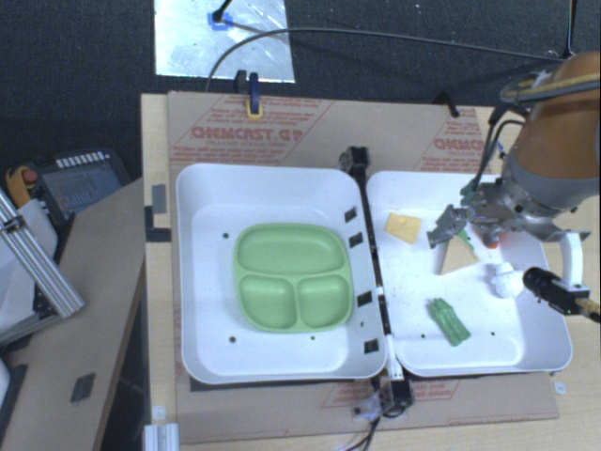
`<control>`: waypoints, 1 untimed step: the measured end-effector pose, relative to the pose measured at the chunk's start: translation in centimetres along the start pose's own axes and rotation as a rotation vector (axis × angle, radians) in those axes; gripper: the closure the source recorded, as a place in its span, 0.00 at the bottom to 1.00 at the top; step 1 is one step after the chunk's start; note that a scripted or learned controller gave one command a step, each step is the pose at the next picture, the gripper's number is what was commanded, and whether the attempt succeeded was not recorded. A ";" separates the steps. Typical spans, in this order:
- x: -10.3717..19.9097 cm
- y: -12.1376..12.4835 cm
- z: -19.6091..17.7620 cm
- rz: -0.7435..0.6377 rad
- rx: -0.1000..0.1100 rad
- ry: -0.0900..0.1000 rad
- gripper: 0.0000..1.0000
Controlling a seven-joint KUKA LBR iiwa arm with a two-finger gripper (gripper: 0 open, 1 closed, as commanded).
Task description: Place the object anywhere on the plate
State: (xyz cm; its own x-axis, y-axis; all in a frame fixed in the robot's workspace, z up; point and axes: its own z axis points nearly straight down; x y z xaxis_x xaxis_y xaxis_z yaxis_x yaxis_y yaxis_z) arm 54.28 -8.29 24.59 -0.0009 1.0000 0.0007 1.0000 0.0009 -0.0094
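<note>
Two steps off yet: gripper [452,236] over right bin [535,355], fingers seemingly spread, needing a grasp before plate [287,276].

arm [554,130] cut off at right edge, tan wedge [457,256] partly hidden

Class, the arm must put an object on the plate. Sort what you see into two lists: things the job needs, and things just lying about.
Job:
green plate, left bin
hand, over right bin
yellow block
tan wedge
green piece
white object

Lying about:
blue clamp
handheld controller
metal sheet
</note>
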 end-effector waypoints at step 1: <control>0.0 0.2 -0.5 -0.002 -0.011 -0.001 0.00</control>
State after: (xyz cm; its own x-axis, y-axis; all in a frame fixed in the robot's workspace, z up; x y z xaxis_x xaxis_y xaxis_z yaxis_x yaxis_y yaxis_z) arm 54.49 -8.28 25.12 -0.0028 1.0000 -0.0001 1.0000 0.0028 0.0012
